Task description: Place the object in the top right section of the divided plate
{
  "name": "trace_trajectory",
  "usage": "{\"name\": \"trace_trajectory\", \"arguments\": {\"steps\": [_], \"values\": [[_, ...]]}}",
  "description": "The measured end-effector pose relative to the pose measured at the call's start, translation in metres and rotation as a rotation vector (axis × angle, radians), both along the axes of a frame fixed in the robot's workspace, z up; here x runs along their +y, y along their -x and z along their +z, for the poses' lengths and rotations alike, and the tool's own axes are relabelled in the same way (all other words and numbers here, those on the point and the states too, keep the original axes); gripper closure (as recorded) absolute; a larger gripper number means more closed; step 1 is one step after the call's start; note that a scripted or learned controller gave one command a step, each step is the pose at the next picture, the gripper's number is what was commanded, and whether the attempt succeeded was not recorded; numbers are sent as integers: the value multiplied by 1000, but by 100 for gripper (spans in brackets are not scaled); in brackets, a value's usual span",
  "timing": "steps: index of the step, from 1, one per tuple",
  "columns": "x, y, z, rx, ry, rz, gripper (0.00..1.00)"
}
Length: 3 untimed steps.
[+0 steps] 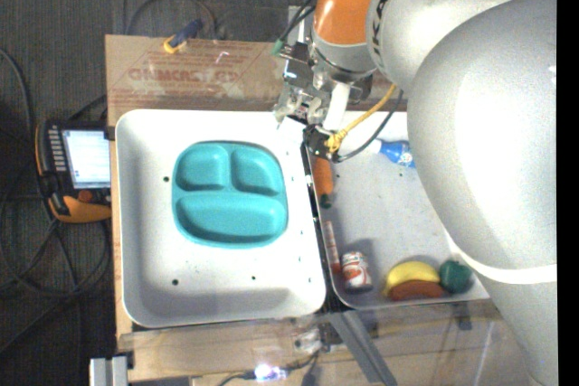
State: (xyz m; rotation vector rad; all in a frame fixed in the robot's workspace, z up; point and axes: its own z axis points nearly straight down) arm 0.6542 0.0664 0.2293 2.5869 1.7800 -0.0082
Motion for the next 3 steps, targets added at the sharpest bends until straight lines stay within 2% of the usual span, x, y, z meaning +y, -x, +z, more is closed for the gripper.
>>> {"name": "trace_trajectory", "arguments": {"steps": [1,2,3], "values": [[30,52,12,2,-2,109,100],[5,30,-46,3,-3,195,100],[5,30,-46,2,-3,196,0]]}}
